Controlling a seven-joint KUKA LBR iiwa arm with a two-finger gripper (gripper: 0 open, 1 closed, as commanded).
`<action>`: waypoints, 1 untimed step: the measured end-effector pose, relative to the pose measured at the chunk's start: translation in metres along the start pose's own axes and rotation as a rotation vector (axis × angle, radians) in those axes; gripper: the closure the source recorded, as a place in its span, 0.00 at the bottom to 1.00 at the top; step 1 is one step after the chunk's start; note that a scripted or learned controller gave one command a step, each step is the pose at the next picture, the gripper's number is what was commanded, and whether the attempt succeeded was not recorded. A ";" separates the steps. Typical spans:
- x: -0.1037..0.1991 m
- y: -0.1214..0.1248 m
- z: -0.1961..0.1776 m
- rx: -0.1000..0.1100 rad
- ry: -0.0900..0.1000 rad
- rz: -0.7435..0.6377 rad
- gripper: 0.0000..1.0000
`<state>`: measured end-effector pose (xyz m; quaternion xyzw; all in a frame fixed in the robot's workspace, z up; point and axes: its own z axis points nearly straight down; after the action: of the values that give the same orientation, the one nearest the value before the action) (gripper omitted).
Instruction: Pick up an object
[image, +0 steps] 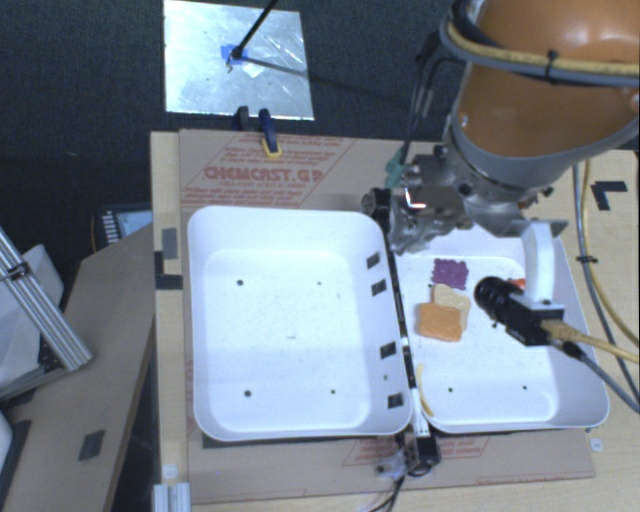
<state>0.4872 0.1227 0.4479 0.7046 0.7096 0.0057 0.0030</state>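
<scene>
Four things lie in the right bin (565, 405): nearest a yellow strip (422, 390), then an orange block (440, 322) touching a pale slice (453, 297), then a purple piece (450, 270). Beyond hangs the tool (405, 238); apart or together, I cannot tell.

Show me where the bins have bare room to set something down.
The left bin has bare floor from wall to wall. In the right bin the front strip is free, bordered by the orange block behind and a thin yellow strip along the divider. Its back is crowded: the purple piece, orange block and gripper cluster there.
</scene>
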 end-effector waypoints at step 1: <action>0.055 0.001 -0.093 0.000 0.002 -0.003 1.00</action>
<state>0.4862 0.1778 0.5409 0.7035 0.7106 0.0066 0.0021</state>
